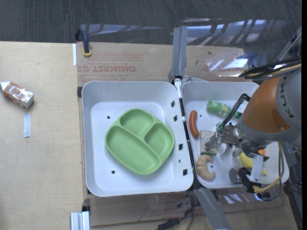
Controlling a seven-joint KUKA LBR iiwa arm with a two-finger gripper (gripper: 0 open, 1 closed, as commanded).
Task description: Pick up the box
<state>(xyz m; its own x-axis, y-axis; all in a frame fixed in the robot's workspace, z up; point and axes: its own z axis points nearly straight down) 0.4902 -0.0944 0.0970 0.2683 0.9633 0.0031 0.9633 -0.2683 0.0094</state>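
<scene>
Gripper (219,139) sits low in the right white bin (218,88), reached in from the right under the grey arm with its orange band (266,107). The metal end of it hangs over the middle of the bin floor; whether it is spread or pressed together cannot be told from this angle, and nothing shows pinched in it.

Just beside the gripper, to its left and touching or nearly so: a small flat box with a speckled grey-white face (207,139), lying on the bin floor. A dark green bit lies at the box's lower edge. Below that, a tan croissant-shaped toy pastry (205,166). Left of the box, near the bin's left wall, a red-orange toy sausage (193,122) lying lengthwise. Above the gripper, a green can-like piece on its side (218,108). Under the arm, a yellow banana-shaped toy (246,160), partly hidden.

Left white bin (91,143) holds a light green three-section plastic plate (139,141), roughly centred, tilted on the diagonal.

Well apart on the wooden bench top (38,176), far left: a small orange-and-white carton (18,95), lying outside both bins.
</scene>
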